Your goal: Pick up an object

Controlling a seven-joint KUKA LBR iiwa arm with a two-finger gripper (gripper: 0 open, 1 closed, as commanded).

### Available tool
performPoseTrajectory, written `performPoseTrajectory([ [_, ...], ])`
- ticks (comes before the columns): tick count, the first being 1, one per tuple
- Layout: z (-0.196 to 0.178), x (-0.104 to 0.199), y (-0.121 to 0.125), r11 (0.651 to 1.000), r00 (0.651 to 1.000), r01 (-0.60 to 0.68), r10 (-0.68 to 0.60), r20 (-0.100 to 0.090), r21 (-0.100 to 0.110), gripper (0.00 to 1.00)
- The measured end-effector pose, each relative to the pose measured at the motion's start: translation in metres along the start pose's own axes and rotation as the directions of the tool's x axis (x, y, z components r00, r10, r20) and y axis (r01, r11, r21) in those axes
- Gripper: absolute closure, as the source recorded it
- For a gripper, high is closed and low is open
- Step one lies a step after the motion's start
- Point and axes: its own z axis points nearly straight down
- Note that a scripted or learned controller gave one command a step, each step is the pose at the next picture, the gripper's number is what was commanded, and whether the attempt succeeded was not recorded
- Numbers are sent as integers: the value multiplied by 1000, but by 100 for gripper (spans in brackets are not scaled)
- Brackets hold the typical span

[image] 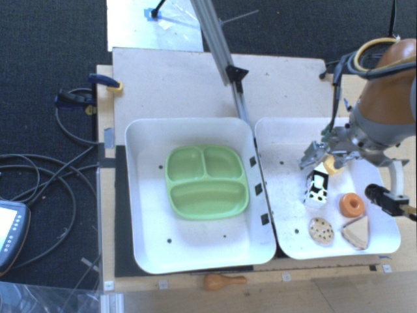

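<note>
My gripper (313, 155) hangs over the back left part of the right bin (287, 135), open, with nothing between its fingers. Just below and to its right lies a small yellow piece (333, 165), partly hidden by the wrist. A black-and-white patterned block (317, 188) stands a little in front of the gripper. Further forward lie an orange donut (352, 205), a round speckled cookie (321, 231) and a tan bread wedge (356, 232).
The left bin (146, 175) holds a green divided plate (207, 181). A slanted metal rod (218, 38) comes down to the ridge between the bins. Cables and a clamp (88, 96) lie left of the bench. A wooden piece (225, 281) rests on the front edge.
</note>
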Motion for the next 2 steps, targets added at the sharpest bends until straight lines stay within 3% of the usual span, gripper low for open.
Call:
performPoseTrajectory([
  [1, 0, 0, 0, 1000, 1000, -1, 1, 0, -1, 0],
  [2, 43, -3, 5, 1000, 1000, -4, 4, 1, 3, 0],
])
